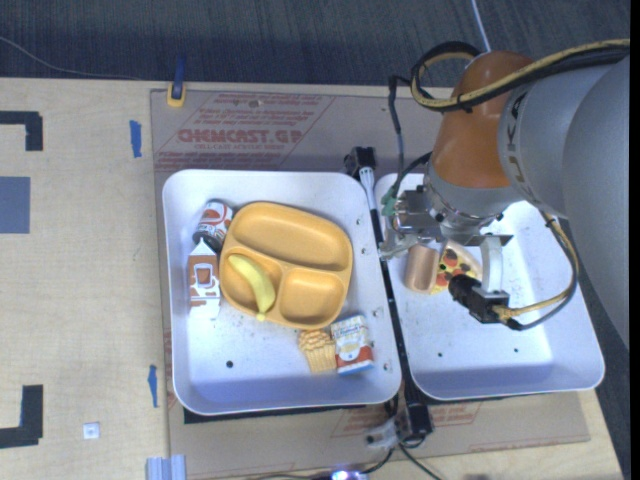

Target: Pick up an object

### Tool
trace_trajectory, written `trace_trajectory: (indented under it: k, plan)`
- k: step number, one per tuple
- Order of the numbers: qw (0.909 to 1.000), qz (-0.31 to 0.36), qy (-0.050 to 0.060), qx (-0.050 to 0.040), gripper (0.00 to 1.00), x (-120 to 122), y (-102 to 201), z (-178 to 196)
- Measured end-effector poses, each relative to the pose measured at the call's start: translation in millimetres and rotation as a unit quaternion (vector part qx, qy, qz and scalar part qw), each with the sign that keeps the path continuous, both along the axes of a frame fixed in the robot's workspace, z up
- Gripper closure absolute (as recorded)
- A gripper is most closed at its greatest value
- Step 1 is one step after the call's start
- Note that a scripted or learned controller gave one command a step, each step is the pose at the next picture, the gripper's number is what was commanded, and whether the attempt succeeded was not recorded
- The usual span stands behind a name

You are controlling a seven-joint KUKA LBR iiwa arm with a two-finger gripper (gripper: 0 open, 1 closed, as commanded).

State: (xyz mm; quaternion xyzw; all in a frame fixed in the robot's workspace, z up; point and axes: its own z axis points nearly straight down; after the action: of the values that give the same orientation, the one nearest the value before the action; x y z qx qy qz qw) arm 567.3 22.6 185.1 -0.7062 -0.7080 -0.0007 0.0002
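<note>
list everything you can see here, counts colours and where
white bins: 2, white, side by side on the bench
divided plate: 1, yellow, left bin
banana: 1, yellow, in the plate's lower left compartment
can: 1, red and white, left bin, at the plate's upper left
carton: 1, brown and white, left bin, left of the plate
small packets: 2, tan and red-white, left bin, below the plate
cup: 1, copper, right bin, under the arm
arm: 1, grey and orange, over the right bin
</note>
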Motion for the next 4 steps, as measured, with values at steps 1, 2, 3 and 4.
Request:
trace_trajectory:
  k: [1,2,3,4]
  plan:
    - [1.0000,-0.001,0.001,-0.0005,1.00,-77,-59,43]
    - [1.0000,-0.001,-0.001,-0.0009,1.00,-9,-33,-1]
    - [1.0000,0.000,-0.002,-0.0017,1.00,-8,-34,10]
    - [1.0000,0.000,-0.003,-0.0024,1.00,-8,-33,20]
